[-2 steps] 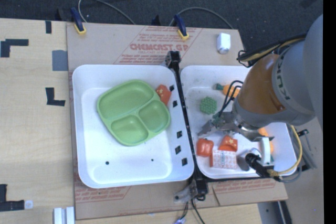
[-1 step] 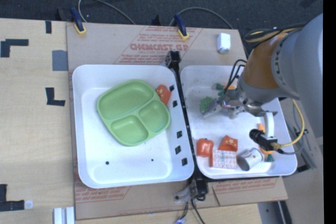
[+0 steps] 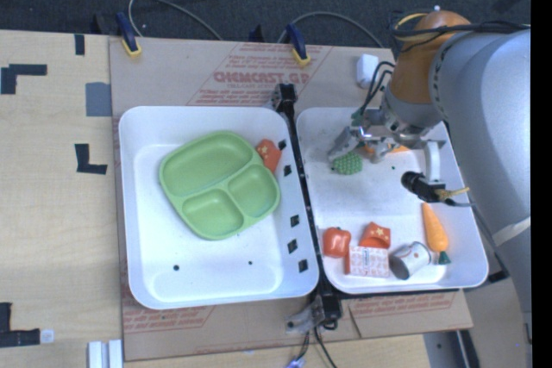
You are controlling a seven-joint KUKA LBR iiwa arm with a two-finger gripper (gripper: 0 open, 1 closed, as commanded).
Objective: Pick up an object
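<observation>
End effector [image 3: 355, 144] over right bin [image 3: 345, 202] by green object [image 3: 348, 163].

Green plate [image 3: 220, 184], orange carrot [image 3: 434, 227]

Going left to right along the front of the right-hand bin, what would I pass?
Red toy pepper → white carton with red print → small silver can on its side → orange toy carrot.

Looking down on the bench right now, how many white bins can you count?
2. The left bin holds a green divided plate; the right bin, touching it, holds the small toys.
</observation>
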